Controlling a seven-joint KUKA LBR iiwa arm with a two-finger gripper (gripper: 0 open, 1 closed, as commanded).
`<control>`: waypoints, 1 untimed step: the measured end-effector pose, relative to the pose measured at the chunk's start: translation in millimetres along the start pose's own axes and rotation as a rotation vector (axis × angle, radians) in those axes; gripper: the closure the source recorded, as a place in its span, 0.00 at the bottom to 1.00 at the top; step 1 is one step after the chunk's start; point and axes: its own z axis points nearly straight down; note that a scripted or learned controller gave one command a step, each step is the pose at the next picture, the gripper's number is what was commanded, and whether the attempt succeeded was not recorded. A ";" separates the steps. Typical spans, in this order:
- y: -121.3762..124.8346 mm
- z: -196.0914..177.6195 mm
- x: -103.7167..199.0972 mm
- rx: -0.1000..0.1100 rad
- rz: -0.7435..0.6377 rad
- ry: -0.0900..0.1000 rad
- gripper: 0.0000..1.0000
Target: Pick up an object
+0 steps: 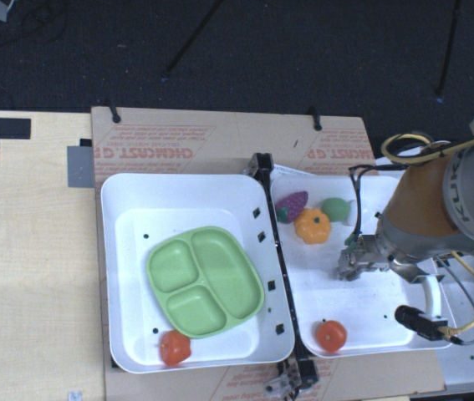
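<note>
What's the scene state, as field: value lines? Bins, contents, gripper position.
left bin: green divided plate; red tomato at near edge
right bin: purple toy, orange toy, green toy clustered at far left; second red tomato near front
gripper: low over the right bin's middle, apart from all objects
arm: reaching in from right

I see the pale wooden desk (28, 249) carrying a printed cardboard sheet (220, 144). On that sheet two shallow white bins sit side by side: left bin (128, 195), right bin (370, 337).
</note>
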 end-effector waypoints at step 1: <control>-9.4 -56.7 -1.2 -0.005 0.001 -0.002 1.00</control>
